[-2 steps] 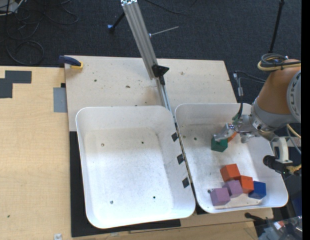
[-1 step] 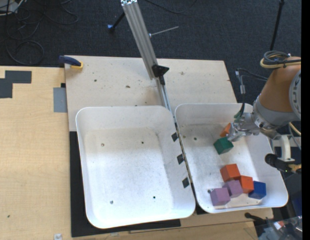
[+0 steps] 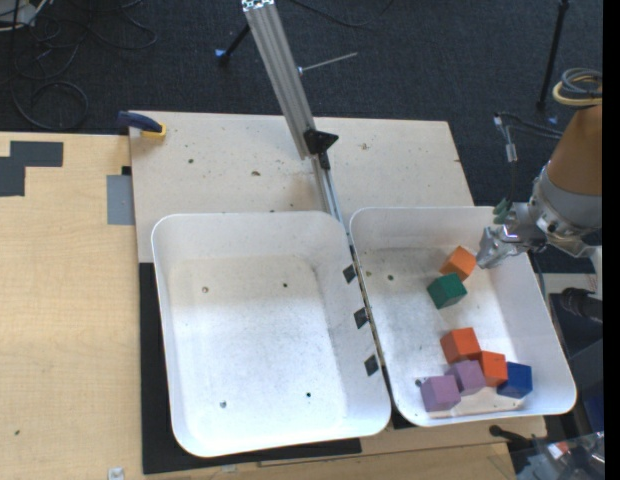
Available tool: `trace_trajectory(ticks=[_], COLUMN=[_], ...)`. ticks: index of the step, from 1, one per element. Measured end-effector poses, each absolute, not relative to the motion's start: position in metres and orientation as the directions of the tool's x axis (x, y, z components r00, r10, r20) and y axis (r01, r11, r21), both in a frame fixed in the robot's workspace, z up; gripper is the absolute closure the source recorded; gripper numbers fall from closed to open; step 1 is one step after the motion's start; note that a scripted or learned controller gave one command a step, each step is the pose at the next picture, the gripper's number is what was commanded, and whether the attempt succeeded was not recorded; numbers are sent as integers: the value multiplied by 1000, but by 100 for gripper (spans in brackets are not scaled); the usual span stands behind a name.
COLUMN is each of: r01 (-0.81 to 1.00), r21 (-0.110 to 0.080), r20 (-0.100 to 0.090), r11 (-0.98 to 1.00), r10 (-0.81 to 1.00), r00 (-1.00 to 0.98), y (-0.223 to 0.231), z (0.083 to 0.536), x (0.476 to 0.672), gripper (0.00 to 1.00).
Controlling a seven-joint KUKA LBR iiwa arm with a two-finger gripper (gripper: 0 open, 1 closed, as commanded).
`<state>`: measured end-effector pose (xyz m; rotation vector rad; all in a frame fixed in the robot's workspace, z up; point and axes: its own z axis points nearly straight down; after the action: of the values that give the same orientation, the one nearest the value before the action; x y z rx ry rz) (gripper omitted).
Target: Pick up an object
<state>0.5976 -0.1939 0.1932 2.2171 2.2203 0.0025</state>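
The right bin (image 3: 405, 230) holds several blocks. An orange block (image 3: 457, 262) lies near its right wall, with a green block (image 3: 447, 291) just below it. Lower down sit a red-orange block (image 3: 460, 345), a smaller orange one (image 3: 493, 367), a blue one (image 3: 516, 379) and two purple ones (image 3: 468, 375) (image 3: 440, 392). My gripper (image 3: 492, 247) hangs at the bin's right side, right beside the upper orange block and touching or nearly touching its right edge. Nothing shows between its fingers.
The left bin (image 3: 190, 238) stands next to the right one, with small black clips (image 3: 360, 317) along the shared wall. A slanted metal rail (image 3: 286, 80) rises behind the bins. A blue and yellow clamp (image 3: 142, 123) lies at the bench's far left corner.
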Motion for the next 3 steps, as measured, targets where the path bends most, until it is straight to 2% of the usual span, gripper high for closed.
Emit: trace_trajectory(ticks=[1,2,3], r01=[1000,1000,1000], r21=[4,-4,-4], r20=[-1,3,3], r11=[1,5,5], r10=[1000,1000,1000], r00=[-1,-5,-5], y=[-195,-142,-82], z=[244,232,223], x=[598,594,598], gripper=[100,100,100])
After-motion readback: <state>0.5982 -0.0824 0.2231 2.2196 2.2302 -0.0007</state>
